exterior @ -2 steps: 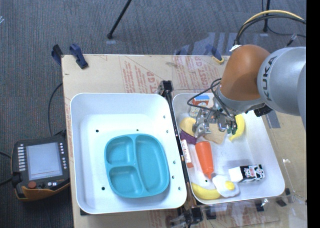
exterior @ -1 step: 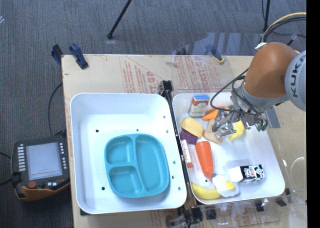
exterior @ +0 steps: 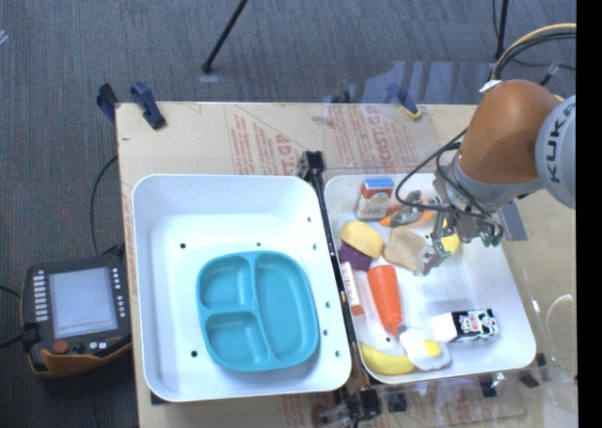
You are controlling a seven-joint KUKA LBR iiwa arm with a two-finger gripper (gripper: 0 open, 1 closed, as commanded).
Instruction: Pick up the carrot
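While carrot lies flat on right bin floor, nothing gripped, pick not yet made. Near edge: banana and white egg-like piece at carrot's 6 o'clock, milk carton at 4 o'clock. Gripper at carrot's 1 o'clock, near but apart, beside bread slice; fingers apart, nothing between. Left: descend over carrot, close, lift. Farther: small box at 12 o'clock. Left bin holds teal plate.
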